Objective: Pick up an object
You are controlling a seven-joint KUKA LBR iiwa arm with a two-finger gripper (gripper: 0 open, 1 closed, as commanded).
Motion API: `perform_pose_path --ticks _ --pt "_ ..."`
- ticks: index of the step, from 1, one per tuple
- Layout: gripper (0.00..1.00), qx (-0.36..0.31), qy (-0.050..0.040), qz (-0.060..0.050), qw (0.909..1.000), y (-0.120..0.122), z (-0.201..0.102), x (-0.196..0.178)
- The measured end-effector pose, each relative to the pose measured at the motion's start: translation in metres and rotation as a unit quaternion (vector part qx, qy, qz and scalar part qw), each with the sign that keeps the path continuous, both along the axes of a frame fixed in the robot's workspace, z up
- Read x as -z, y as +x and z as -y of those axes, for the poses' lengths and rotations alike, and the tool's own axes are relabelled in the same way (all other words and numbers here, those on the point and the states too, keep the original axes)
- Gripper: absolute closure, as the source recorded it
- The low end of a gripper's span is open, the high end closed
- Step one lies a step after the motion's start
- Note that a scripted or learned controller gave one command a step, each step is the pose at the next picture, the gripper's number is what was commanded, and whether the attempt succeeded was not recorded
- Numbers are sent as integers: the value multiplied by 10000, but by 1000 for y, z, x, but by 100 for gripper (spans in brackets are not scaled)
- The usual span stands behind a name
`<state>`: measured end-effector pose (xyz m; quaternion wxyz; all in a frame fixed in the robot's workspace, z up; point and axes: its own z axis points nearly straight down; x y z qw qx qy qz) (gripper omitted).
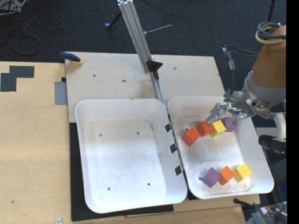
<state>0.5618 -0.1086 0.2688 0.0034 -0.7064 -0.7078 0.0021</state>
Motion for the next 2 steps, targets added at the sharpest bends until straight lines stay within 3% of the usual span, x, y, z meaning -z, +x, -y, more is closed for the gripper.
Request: perform_pose_path --ticks 1,2 --pt "0 20 -5 24 10000 0 2 -2" --pt "0 26 -1 -2 10000 -5 -6 46"
